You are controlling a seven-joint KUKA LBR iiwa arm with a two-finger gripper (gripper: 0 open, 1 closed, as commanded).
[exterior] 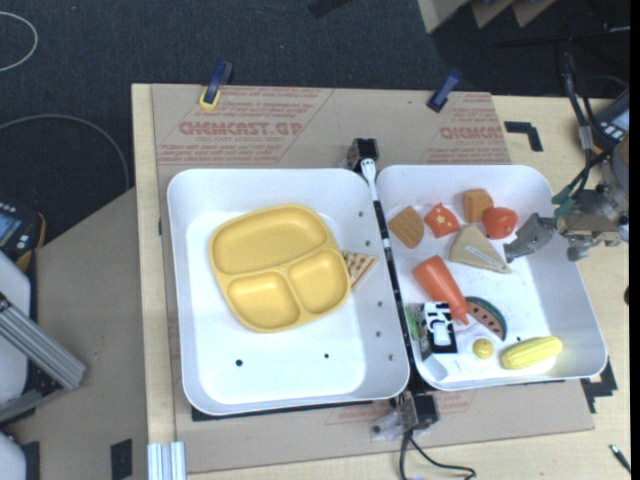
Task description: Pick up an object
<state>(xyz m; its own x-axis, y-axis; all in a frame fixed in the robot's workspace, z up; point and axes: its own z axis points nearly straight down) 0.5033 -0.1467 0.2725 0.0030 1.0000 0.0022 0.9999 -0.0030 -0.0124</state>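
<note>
Grey fingers (527,238) hang beside the cheese wedge (478,251); their spread cannot be told.

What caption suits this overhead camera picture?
Pincer hovers over toy food in right bin; yellow divided plate sits in left bin.

1. Left bin (200,368) and right bin (575,318): white, smooth, glossy plastic by the look.
2. Divided plate (275,268): yellow plastic, smooth, soft sheen.
3. Bench sheet (160,268): matt tan board, cardboard-like, red print.
4. Toy carrot (440,283), tomato (500,220), corn (530,352): smooth, moulded plastic look, slightly shiny.
5. Cheese wedge (478,253): pale, matt.
6. Gripper (530,238): grey, dull finish, probably metal; too blurred to confirm.
7. Floor (150,18): dark, rough, carpet-like.
</note>
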